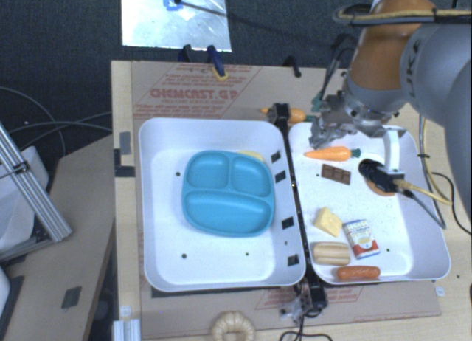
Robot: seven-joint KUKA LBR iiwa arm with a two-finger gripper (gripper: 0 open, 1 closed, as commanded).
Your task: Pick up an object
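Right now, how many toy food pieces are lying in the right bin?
6, maybe more hidden under the arm: carrot at the back by the hand, chocolate bar, cheese wedge, snack box, bread roll, sausage at the front.

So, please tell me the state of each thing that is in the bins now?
Gripper: low over right bin, above the carrot's left end.
Carrot: lying flat, not lifted.
Blue tray: flat in left bin.
Chocolate: lying flat.
Cheese: lying flat.
Carton: on its side.
Bun: lying flat.
Sausage: at bin's front edge.
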